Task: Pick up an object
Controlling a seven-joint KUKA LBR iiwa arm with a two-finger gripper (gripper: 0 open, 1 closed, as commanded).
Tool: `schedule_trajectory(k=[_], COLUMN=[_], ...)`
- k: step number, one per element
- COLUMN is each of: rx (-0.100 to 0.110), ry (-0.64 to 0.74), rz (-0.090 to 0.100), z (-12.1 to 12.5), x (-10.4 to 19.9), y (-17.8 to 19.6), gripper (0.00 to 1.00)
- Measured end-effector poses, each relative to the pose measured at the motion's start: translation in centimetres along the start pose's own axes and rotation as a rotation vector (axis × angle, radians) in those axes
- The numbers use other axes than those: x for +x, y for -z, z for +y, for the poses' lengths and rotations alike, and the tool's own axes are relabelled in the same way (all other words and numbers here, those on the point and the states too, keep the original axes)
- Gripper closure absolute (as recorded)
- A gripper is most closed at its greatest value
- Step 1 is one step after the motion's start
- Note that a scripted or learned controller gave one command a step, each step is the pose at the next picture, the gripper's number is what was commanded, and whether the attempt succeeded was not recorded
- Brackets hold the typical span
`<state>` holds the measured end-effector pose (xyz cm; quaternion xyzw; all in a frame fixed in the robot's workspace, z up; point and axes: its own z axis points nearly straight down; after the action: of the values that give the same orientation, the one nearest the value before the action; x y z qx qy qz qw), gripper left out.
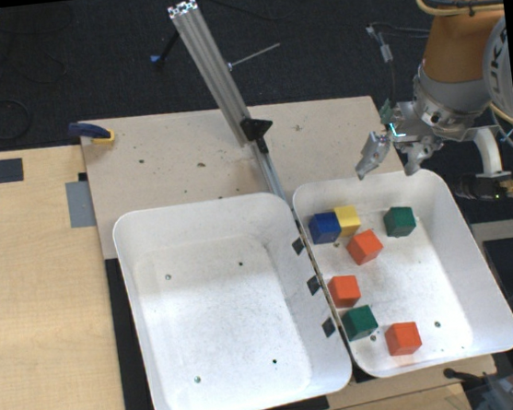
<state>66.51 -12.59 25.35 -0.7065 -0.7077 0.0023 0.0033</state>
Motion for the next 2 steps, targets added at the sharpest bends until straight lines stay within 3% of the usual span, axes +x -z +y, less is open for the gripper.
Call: schedule_trajectory(k=[1, 2], rx=[-0.005, 0.002], ry=[0.003, 0.002], rz=[-0.002, 0.000], z=[0.1, 0.2], x=[0.0, 0.2], y=[0.3, -6.2], gripper=[0.00, 0.00])
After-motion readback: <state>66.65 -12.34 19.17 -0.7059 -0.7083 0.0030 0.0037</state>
